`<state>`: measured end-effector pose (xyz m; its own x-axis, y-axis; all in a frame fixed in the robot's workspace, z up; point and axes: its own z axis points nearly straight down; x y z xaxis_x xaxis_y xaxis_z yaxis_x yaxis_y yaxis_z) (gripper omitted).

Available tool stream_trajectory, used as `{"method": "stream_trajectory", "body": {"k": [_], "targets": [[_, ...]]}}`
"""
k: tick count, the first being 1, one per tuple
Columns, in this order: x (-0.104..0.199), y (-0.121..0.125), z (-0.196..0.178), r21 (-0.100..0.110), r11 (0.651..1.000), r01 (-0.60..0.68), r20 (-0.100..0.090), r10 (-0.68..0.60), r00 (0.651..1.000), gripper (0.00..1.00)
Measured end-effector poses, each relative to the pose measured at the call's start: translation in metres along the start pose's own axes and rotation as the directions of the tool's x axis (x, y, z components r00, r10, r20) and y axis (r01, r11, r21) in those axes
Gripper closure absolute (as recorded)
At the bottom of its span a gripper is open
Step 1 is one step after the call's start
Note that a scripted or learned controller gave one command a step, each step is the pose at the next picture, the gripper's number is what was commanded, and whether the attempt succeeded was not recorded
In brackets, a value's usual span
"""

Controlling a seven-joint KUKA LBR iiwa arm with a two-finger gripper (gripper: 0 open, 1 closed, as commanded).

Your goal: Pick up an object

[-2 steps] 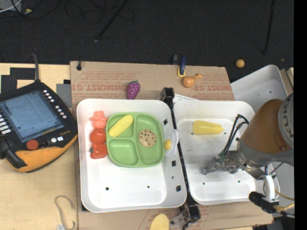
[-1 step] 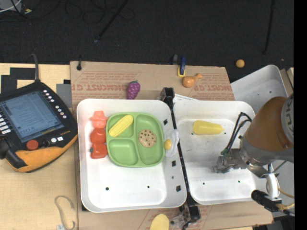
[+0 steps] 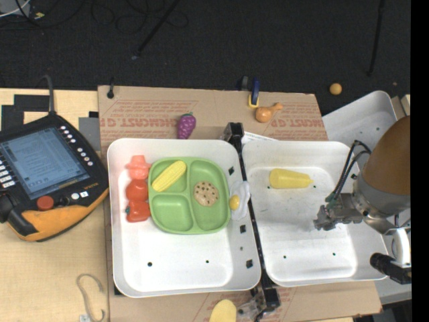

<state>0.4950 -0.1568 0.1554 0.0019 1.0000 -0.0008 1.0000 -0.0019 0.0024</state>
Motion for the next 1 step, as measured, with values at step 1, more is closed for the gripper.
{"method": "stream_trajectory", "body": {"k": [1], "targets": [[-0.0071, -0.0032, -0.0604, -0.001, 1.0, 0.001, 0.0, -0.001, 1.0, 1.0]]}}
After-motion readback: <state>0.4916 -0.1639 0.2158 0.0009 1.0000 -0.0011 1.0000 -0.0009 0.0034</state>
